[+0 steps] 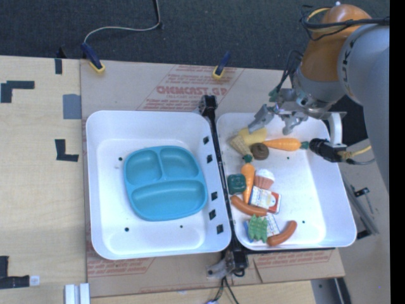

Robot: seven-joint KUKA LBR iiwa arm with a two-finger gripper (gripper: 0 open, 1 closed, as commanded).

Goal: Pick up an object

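My gripper hangs over the far edge of the right bin, fingers spread open with nothing between them. Just below it lie a yellow wedge, a brown round piece and an orange carrot. Further toward the front of the bin are a second carrot, a dark green block, a red-and-white packet, two sausages and a green leafy toy.
The left bin holds a blue divided plate. A black divider runs between the bins. The arm's grey and orange body fills the upper right. Yellow clamps hold the cardboard at the back.
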